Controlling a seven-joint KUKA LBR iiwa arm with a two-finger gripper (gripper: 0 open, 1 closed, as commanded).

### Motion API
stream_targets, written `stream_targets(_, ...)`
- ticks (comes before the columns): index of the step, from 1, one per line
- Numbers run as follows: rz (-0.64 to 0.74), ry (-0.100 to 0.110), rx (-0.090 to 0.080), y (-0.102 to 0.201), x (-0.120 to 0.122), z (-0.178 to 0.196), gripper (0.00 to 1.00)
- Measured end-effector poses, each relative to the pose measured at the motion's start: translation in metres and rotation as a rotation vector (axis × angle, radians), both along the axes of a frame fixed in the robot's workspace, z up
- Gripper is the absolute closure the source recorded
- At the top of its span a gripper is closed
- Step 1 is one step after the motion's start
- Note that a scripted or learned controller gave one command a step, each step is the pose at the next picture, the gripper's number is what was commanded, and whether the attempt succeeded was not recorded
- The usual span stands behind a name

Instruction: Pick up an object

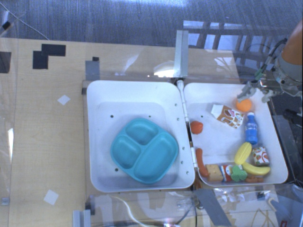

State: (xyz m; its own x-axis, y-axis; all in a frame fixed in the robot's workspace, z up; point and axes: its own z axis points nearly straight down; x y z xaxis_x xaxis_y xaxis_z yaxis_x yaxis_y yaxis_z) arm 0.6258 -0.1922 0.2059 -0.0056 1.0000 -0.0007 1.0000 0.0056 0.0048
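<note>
Overhead, two white bins are seen side by side on the counter [42,141]. A blue divided plate [144,149] is carried in the left bin [102,103]. Small toy items are held in the right bin [208,96]: an orange ball [244,105] near the far right corner, a printed carton [227,115] just beside it, a blue bottle [251,128], a red piece [196,127] near the dividing wall, and a yellow corn cob [243,153], a banana [255,169], a sausage [200,161] and other pieces crowded along the near edge. The jaws [256,86] are positioned above the far right corner, close over the orange ball; whether they are apart or together cannot be told. Nothing is seen between them.
</note>
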Motion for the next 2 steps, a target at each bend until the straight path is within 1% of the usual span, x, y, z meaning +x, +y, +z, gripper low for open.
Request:
stream_targets(1, -0.270, -0.005, 0.001, 0.020, 0.010, -0.093, 0.00)
stream_targets(2, -0.211, -0.002, 0.000, 0.019, 0.034, -0.119, 0.00)
